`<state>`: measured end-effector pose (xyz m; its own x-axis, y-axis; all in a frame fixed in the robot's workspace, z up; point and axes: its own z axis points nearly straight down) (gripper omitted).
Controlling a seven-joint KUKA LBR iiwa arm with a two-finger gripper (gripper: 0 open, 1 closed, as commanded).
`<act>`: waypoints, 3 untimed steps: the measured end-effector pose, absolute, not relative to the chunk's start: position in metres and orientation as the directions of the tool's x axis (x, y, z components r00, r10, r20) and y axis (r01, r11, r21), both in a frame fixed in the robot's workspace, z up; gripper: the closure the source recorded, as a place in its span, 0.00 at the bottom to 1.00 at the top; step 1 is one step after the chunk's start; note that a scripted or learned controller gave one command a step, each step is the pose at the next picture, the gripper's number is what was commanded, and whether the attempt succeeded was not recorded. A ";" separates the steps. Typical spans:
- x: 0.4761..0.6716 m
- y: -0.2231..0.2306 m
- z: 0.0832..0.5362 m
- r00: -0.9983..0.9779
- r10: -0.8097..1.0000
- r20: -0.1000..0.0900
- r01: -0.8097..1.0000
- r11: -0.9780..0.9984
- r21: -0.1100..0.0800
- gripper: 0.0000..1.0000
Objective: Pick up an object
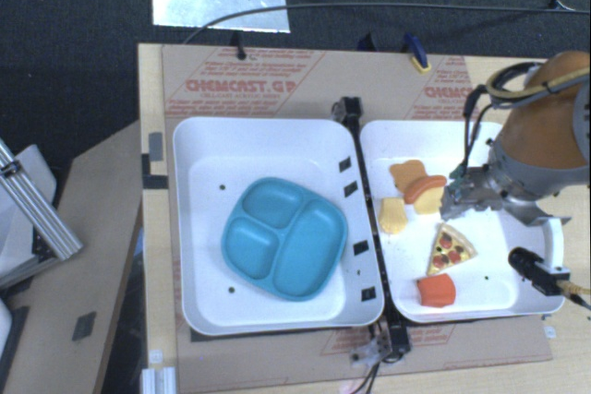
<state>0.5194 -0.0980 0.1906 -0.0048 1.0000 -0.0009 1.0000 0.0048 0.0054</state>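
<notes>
While the tabletop (305, 74) carries two white bins side by side, the arm (545, 129) reaches in from the right and hangs over the right bin (489, 295). The left bin (208, 157) holds a blue tray (283, 238) with compartments. In the right bin lie small toy foods: a pizza slice (450, 249), a red block (437, 290), a hot dog (424, 189) lying on an orange piece (404, 171), and a yellow piece (393, 215). The hand (459, 198) sits low, just beside the hot dog's right end and just above the pizza slice; whether it is open or closed I cannot tell, as it shows as a dark blur, and nothing visibly sits in it. The hot dog looks the nearest target. It is probably light, stiff plastic, smooth and rounded, so it may slip; taking it across the narrow middle seems safest.
</notes>
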 end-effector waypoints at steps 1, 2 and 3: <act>0.518 -0.096 0.254 -0.005 1.000 -0.001 1.000 0.005 0.008 1.00; 0.519 -0.096 0.275 -0.005 1.000 -0.001 1.000 0.005 0.004 1.00; 0.527 -0.037 0.275 -0.011 1.000 0.001 1.000 0.011 0.003 1.00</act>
<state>0.5273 -0.0369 0.2751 -0.0107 0.9999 0.0015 0.9999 0.0107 0.0032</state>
